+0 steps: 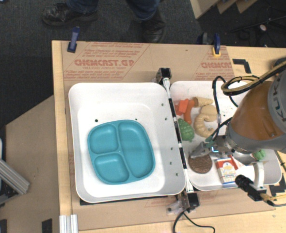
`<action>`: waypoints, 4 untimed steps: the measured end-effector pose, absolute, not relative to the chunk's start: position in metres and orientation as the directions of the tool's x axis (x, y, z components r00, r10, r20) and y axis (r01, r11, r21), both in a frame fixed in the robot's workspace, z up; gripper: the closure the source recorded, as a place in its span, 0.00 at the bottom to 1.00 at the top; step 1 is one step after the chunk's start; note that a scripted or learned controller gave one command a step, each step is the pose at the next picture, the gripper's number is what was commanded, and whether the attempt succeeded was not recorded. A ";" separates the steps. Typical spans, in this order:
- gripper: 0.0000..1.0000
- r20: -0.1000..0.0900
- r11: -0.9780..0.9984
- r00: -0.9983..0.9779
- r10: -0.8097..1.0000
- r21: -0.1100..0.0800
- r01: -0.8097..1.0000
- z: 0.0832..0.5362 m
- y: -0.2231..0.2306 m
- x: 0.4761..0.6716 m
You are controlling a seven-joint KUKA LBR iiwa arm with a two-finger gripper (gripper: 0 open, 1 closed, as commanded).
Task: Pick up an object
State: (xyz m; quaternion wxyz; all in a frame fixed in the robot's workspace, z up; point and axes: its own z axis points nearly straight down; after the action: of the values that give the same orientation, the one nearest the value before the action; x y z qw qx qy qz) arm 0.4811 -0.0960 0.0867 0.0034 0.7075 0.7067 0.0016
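Brown disc (200,164) lay near the right bin's (201,182) front-left corner, directly beneath the gripper (204,152), whose closure I couldn't tell.

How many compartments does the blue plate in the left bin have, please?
3. The plate has one small compartment at upper left, one small at lower left, and one long one down the right side.

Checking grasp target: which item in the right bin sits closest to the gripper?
The brown round disc, right beside the gripper. The croissant, green piece and orange piece lie farther up the bin; the red-and-white carton sits off to the right.
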 end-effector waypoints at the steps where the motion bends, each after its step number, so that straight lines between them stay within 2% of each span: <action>1: 0.00 0.002 0.001 -0.001 1.000 0.005 1.000 0.087 -0.100 0.482; 2: 0.00 -0.001 -0.001 0.001 1.000 0.007 1.000 0.087 -0.097 0.481; 3: 1.00 -0.001 0.000 0.000 1.000 0.008 1.000 0.097 -0.097 0.482; 4: 0.00 0.000 -0.001 0.001 1.000 0.007 1.000 0.096 -0.096 0.481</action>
State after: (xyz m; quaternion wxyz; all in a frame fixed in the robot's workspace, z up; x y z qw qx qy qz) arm 0.4812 -0.0964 0.0965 0.0026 0.7075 0.7067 0.0023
